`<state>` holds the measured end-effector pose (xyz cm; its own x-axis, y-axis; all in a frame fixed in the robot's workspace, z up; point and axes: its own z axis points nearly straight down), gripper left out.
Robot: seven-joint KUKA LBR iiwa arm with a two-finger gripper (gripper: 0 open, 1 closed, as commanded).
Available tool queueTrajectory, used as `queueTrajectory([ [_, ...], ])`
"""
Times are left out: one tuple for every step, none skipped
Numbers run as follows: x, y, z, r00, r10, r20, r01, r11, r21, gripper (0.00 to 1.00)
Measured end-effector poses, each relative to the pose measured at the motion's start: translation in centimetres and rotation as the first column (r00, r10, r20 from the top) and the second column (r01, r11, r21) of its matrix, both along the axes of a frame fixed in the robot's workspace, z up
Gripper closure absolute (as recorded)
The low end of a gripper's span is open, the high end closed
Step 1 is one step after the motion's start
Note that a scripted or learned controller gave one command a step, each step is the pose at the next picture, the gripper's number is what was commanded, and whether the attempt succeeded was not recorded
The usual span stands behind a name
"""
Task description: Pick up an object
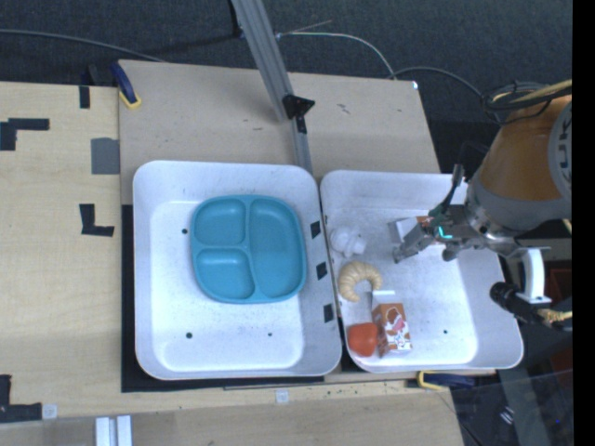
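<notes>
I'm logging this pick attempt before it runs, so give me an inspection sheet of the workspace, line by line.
Surface: wooden bench bearing two white bins, the left bin and the right bin, side by side.
Job's things: in the right bin, a croissant-like pastry, a small white crumpled item, a red round item and a red-and-white packet beside it.
Clutter: blue divided plate in the left bin.
Grippers: pincer above the right bin, apart from the objects; nothing seen between its fingers.
Cables: thin cable running behind the bench.
Surroundings: metal pole slanting over the bench; black tape marks at left.
</notes>
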<state>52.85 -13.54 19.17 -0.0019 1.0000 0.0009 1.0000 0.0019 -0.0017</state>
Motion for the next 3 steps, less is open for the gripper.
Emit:
queueTrajectory([
  [-0.6, -0.2, -6.3, 1.000, -0.001, -0.007, 0.001, 1.000, 0.000, 0.00],
  [-0.6, -0.2, -10.4, 1.000, -0.001, 0.001, 0.001, 1.000, -0.002, 0.00],
  [-0.6, -0.2, -9.3, 1.000, 0.000, -0.001, 0.000, 1.000, 0.000, 1.00],
])
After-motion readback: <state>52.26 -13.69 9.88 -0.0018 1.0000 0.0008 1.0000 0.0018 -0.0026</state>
